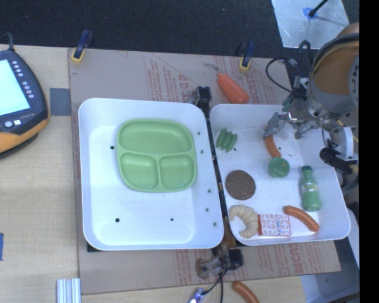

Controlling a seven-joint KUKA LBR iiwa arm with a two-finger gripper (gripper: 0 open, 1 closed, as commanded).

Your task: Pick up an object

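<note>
Arm: reaches in from 3 o'clock, its orange band at the upper right, the gripper (289, 120) low over the right bin (341, 229)
Fingers: spread apart with nothing between them, one tip toward 9 o'clock close by the small orange sausage (273, 146)
Nearest target: that sausage lies at the bin's 12 o'clock area, just at 6 o'clock of the gripper; the green ball (278, 167) sits just at 6 o'clock of it
Other candidates: green bottle (310, 189) at 3 o'clock of the bin, long sausage (301, 218) and red-and-white carton (274, 225) toward 5 and 6 o'clock, croissant (244, 219) at 7 o'clock, brown disc (240, 184) at 9 o'clock, green pods (226, 139) at 10 o'clock
Left bin: holds the green divided plate (156, 154), untouched
Off the bins: a carrot (232, 88) on the bench at 12 o'clock
Progress: nothing lifted yet, as I judge
Risk one: the sausage is thin and slanted; fingers closing off its axis would likely nudge it aside
Risk two: the ball may roll if brushed
Risk three: a descent too near the bin's far wall could catch a finger on the rim
</note>
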